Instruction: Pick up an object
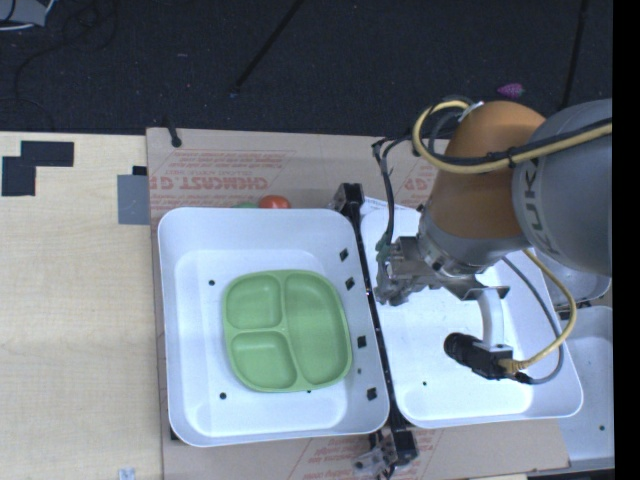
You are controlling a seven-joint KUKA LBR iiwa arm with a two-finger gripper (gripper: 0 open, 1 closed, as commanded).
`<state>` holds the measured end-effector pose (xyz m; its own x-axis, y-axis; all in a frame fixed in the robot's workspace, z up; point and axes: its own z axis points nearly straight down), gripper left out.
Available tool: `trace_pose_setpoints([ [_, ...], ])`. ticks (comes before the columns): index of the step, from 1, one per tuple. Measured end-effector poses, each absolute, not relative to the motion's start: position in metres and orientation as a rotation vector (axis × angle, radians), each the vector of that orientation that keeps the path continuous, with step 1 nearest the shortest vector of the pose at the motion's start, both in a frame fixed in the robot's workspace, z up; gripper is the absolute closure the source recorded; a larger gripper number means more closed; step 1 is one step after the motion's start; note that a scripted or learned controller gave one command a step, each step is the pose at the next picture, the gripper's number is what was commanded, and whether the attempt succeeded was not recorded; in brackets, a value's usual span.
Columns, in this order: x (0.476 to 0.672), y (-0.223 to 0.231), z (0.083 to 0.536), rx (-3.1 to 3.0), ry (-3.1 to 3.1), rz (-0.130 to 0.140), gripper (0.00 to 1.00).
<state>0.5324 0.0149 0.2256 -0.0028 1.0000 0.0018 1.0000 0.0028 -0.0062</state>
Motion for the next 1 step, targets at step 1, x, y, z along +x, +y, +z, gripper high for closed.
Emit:
trace_pose_setpoints([
  [1, 0.5037, 0.0607, 0.2345, -2.213, -2.222, 0.005, 1.0],
])
